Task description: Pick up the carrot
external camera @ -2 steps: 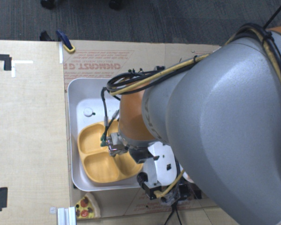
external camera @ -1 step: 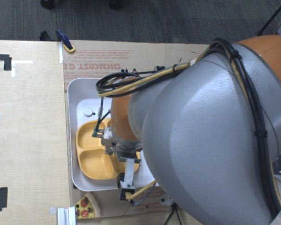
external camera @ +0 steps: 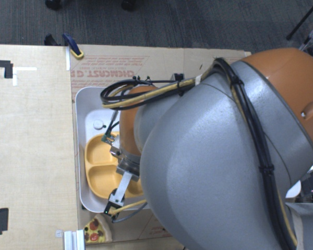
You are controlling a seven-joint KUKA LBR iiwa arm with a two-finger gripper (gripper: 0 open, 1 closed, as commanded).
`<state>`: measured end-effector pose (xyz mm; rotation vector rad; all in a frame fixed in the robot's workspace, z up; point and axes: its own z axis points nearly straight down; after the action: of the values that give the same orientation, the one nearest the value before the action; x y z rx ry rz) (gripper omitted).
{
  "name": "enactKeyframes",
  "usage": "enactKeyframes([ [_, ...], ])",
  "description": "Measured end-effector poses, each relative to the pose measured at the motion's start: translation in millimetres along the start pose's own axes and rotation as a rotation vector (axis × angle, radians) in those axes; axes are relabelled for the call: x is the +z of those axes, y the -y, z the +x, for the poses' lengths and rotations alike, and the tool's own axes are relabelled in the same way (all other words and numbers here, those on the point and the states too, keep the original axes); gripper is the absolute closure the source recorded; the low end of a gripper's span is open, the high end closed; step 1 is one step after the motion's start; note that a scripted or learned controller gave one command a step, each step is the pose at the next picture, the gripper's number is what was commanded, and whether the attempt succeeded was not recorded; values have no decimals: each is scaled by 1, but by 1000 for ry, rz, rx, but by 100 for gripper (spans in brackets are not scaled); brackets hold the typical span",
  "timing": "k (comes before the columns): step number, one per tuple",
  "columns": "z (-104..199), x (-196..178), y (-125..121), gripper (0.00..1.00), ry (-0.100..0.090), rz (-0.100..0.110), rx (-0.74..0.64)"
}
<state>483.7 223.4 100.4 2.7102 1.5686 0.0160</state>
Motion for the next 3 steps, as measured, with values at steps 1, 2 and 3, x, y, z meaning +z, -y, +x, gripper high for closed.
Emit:
enactKeyframes([
  [1, 2, -43, 7, 100, 11, 13, 428],
  [2, 3, -128, 5, 100, 9, 10, 678],
  [3, 2, -136, 3, 100, 12, 8, 681],
])
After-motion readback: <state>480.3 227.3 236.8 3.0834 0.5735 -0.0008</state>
